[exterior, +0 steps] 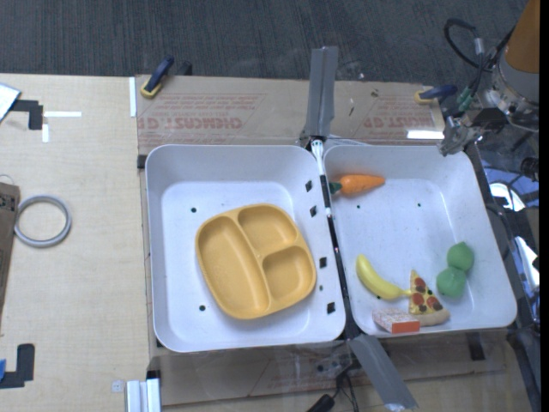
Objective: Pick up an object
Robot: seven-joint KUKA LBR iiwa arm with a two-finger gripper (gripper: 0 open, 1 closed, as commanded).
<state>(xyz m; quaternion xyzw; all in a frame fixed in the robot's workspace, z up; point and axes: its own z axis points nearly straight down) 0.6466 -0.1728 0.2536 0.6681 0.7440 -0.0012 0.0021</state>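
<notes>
Two shallow white bins side by side on the bench, viewed from above at a slant.

Left bin: one yellow divided plate, flat, near the bin's centre.

Right bin: the loose candidates for the pick.
- Toy carrot on its side near the back-left corner, just beside the dividing wall.
- Banana toward the front edge.
- Pizza slice touching or just beside the banana's tip.
- Small pink-and-white block at the front edge, against or partly under the slice; which of the two not resolvable.
- Two green rounded pieces close together by the right wall.

Arm extended from the right, jaws poised above the back-right corner of the right bin, well apart from every object. Nothing visibly between the jaws; degree of opening impossible to tell.

Judged stage: approach, with no grasp begun. Carrot probably the easiest target, being isolated and open on all sides but the wall side. Front cluster crowded, hence some risk of nudging neighbours.

Surface: pale wood-grain bench with a sheet of printed cardboard beneath the bins. Blue clamps at the cardboard's back edge, presumably to stop the sheet sliding. Roll of tape flat near the bench's left edge. Dark carpeted floor beyond the back edge.
</notes>
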